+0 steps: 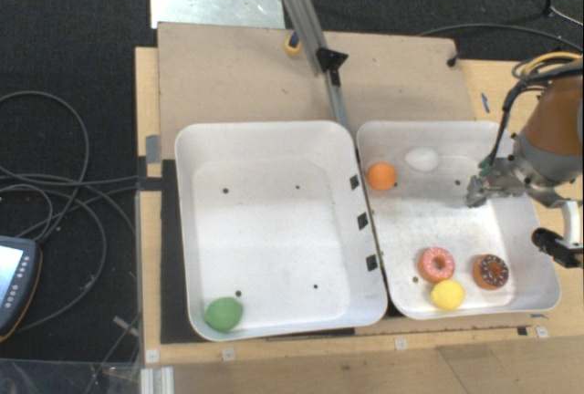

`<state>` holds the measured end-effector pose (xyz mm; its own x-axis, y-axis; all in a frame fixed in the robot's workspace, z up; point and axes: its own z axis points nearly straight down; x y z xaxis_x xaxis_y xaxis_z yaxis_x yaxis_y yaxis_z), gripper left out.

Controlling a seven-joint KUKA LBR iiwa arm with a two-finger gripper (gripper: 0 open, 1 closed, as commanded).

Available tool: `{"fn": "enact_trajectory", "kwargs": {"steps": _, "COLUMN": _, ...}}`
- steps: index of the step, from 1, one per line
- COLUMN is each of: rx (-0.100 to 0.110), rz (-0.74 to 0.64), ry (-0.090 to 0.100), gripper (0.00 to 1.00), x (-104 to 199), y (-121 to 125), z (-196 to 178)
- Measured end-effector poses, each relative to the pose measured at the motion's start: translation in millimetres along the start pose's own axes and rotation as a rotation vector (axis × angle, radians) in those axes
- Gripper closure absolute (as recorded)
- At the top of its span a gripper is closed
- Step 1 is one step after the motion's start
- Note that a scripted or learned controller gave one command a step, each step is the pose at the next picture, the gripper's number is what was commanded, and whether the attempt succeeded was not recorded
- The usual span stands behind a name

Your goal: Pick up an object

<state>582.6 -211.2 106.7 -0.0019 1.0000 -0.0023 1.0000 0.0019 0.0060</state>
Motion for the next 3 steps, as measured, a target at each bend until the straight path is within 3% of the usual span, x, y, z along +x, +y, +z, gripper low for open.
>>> {"fn": "enact_trajectory", "kwargs": {"steps": 2, "rx": -0.003, "rz": -0.005, "ry": -0.001, "gripper": 1.0, "x": 9, "y": 15, "z": -115}}
{"fn": "enact_trajectory", "kwargs": {"steps": 3, "rx": 0.002, "rz": -0.004, "ry": 0.001, "gripper": 1.0, "x": 9, "y": 16, "z": -119}}
